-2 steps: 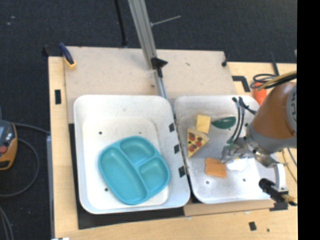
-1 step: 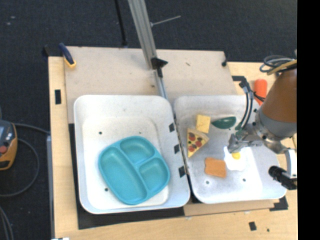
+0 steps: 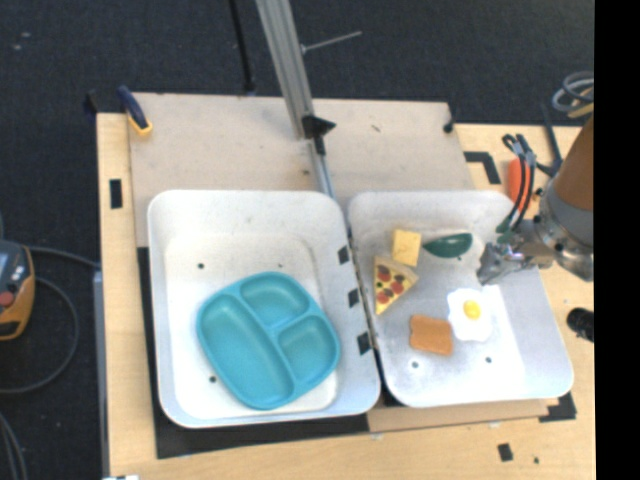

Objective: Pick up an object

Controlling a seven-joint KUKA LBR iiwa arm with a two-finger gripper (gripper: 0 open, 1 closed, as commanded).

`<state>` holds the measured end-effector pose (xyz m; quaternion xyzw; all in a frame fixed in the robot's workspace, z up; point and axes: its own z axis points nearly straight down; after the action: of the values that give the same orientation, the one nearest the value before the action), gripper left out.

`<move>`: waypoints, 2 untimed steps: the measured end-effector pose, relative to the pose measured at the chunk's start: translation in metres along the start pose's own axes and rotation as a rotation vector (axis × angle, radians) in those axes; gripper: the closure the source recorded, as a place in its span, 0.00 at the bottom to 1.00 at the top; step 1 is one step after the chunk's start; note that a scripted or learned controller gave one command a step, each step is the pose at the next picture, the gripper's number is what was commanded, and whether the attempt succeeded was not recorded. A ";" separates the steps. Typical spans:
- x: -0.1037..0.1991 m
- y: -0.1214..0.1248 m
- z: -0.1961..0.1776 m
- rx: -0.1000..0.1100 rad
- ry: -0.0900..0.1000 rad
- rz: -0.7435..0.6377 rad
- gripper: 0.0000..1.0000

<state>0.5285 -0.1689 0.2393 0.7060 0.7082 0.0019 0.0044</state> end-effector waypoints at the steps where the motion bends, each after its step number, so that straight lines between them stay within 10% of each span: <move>1: -0.002 0.002 -0.039 0.003 0.001 -0.001 1.00; 2: 0.053 0.001 -0.024 0.007 0.004 -0.004 1.00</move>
<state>0.5288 -0.1154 0.2633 0.7046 0.7096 0.0007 0.0006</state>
